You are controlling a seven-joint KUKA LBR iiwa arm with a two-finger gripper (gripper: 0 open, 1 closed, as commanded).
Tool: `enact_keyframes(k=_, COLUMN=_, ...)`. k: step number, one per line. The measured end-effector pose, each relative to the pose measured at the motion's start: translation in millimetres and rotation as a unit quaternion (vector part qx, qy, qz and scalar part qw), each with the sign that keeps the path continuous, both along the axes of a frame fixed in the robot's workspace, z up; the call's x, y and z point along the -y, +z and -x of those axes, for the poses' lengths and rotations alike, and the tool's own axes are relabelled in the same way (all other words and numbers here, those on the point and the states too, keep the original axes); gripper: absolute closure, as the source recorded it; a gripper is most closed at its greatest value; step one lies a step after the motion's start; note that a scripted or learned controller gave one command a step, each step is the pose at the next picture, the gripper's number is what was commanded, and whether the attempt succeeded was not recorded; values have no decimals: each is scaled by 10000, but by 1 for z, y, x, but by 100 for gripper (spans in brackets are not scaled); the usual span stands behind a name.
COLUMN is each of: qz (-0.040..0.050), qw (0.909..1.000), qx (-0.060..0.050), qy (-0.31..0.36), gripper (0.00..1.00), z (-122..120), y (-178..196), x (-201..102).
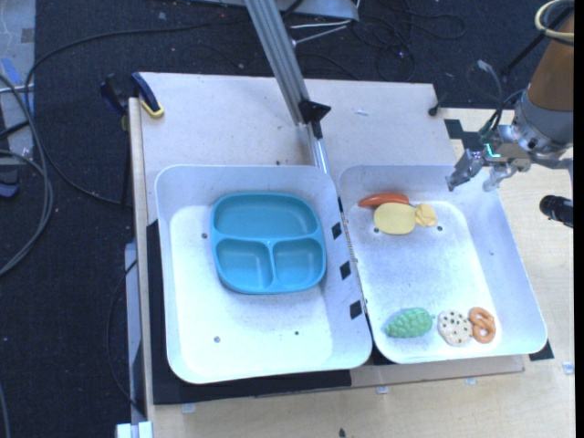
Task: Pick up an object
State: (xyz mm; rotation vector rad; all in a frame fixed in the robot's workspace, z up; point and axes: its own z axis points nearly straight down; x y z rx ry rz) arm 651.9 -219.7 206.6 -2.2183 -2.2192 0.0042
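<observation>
My gripper (474,177) hangs above the far right corner of the right bin (511,263), open, with nothing between its fingers. In that bin, near the far wall, a yellow pear-shaped toy (399,218) lies against a thin red-orange piece (383,200). Along the near wall sit a green bumpy toy (408,323), a white spotted cookie (453,327) and a brown pretzel (482,324). The gripper is well to the right of and above the yellow toy, touching none of the objects.
The left bin (182,336) holds a blue three-compartment tray (269,243). A slanted metal pole (278,48) runs down to the gap between the bins. The grey-and-orange arm (552,89) enters at the right edge.
</observation>
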Motion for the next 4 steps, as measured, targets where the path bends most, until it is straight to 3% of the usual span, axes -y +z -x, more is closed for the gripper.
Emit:
enact_keyframes(k=1, qz=7, qw=10000, qx=27, qy=6, gripper=0, z=-1, y=3, x=0)
enact_keyframes(k=3, qz=14, qw=10000, qx=20, qy=13, gripper=0, z=1, y=-114, x=-1)
enact_keyframes(k=4, qz=24, qw=10000, qx=43, qy=20, gripper=100, z=-1, y=-100, x=-1)
